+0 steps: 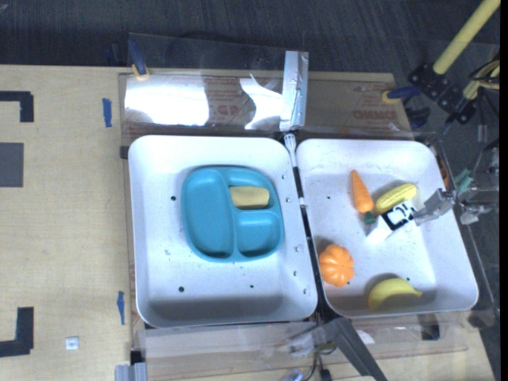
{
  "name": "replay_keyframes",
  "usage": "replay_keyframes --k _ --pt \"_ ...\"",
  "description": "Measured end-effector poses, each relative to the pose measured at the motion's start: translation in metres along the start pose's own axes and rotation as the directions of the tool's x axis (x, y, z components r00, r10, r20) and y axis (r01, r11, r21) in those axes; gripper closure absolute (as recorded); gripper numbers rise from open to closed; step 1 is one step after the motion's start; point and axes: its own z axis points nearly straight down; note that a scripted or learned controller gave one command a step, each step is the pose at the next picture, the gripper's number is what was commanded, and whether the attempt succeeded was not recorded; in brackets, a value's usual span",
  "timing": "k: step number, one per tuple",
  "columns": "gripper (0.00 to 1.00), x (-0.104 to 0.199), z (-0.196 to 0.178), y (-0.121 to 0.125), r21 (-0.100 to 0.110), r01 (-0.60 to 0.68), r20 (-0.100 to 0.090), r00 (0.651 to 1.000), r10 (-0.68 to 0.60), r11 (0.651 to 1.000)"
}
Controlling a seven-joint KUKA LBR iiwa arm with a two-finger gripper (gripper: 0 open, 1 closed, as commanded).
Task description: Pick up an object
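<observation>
Nearest the lens: yellow curved piece point(393, 292), lying against the near wall of the right bin point(432, 264). Orange round fruit point(336, 265) sat to its left, close to the wall shared with the left bin point(159, 280).

Gripper point(429, 207) was at the right side of the right bin, low over the floor, with the arm entering from the view's right. Whether it was spread or pressed together could not be told, and nothing was seen held in it.

Likeliest target (judgement): yellow cob-shaped piece point(395, 195), as the closest item.
- It lay just beside the gripper, to the view's left and slightly farther from the camera.
- Its long axis ran diagonally, from lower left to upper right in the view.
- A grasp across its short width looked the better bet, so the wrist would probably need turning square to that diagonal.

Carrot point(361, 191) lay just left of the cob-shaped piece, close but apparently apart. Its long axis was nearly up-down in the view, with the leafy end towards the camera. Risk noted: a push leftward could shove one into the other.

Left bin held a blue divided plate point(210, 213) with a pale yellow block point(249, 198) in its upper-right compartment, well apart from the gripper.
</observation>
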Motion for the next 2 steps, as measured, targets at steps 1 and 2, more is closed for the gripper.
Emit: replay_keyframes --k 1,2 --pt "0.00 0.024 0.065 0.078 -0.001 0.163 0.002 0.987 -0.163 0.987" --pt "0.00 0.054 0.163 0.133 0.005 0.236 -0.002 0.972 -0.236 0.972"
